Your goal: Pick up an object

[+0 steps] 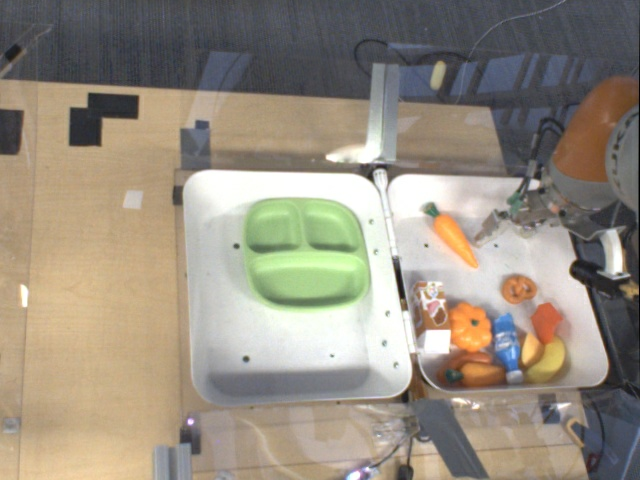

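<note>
Orange carrot (455,239) lies just left of hand (492,230).

1. The arm (600,148) gets chopped off by the right edge, so you just get the orange band and a bit of grey.
2. The gripper (492,228) is tiny and blurry, can't tell how it's set.
3. The toy pile in the right bin (560,203) overlaps: the banana (547,362) is partly behind the red block (546,321), and the small packet (431,304) label is unreadable.
</note>
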Controlling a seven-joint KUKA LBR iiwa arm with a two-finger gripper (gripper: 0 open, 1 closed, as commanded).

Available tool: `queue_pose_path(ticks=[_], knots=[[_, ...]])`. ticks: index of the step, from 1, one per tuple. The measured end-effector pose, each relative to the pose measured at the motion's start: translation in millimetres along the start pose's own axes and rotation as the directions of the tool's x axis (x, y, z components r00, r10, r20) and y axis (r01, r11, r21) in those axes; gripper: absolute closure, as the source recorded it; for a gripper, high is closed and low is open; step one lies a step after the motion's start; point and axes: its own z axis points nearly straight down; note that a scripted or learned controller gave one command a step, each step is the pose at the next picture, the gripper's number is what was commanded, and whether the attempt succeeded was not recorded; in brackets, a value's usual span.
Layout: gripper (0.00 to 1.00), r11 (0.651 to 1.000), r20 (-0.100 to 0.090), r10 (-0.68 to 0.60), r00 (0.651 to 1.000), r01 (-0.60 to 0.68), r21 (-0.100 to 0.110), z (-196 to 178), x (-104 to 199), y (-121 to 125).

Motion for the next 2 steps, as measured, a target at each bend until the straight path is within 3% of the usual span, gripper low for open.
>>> queue_pose_path(ticks=[1,2], knots=[[0.00,1.000,-0.003,0.021,1.000,-0.021,0.002,0.8,70.4,45.9],[0.00,0.987,0.003,-0.158,0.987,0.158,-0.003,-2.0,102.3,6.5]])
